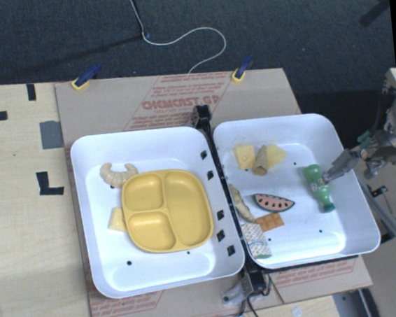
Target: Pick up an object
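At the near edge of the right bin [355, 243] lies a patterned wrapper-like piece [255, 240], and just beyond it an orange cracker [269, 222] with a watermelon slice [273, 201] touching its far side. A pale, banana-like strip [240, 203] runs along the divider. Farther right, a green bottle [319, 188] lies on the bin floor. The tool [331, 171] reaches in from the right, its tip just beside the bottle's upper end, perhaps touching it; whether it is wide or narrow I cannot tell. Nothing is visibly held.

The left bin [92, 222] holds a yellow divided plate [167, 210], a yellow wedge [116, 219] against its left side and a tan curled piece [117, 172] beyond it. Toward the right bin's far wall sit pale yellow chunks [245, 156] and a small brown cylinder [260, 160].

This looks like the approach step, with the bottle the likely target. The next move calls for centring over the bottle's body, which may roll.
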You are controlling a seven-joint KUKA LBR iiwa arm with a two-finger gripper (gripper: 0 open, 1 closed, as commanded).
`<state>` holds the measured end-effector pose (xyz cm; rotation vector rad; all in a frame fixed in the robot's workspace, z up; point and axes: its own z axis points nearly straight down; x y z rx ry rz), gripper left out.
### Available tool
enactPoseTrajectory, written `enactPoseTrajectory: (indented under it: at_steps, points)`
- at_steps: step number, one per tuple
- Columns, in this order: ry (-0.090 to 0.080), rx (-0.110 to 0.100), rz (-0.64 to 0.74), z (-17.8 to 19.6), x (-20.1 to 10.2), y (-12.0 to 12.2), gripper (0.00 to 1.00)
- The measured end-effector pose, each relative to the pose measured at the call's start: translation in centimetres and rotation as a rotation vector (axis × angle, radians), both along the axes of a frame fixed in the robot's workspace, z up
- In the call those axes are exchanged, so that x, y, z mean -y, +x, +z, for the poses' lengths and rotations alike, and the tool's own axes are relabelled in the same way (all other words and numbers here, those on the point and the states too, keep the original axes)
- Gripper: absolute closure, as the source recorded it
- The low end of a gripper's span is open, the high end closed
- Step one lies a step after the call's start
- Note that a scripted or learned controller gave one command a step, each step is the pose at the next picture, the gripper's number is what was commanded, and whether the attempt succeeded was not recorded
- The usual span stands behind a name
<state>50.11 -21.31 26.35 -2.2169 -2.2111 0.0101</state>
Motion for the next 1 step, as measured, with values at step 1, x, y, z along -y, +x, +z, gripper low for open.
enactPoseTrajectory:
  at_steps: [1]
  points:
    - [-0.003,0.011,0.003,0.55,-0.03,0.22,0.0]
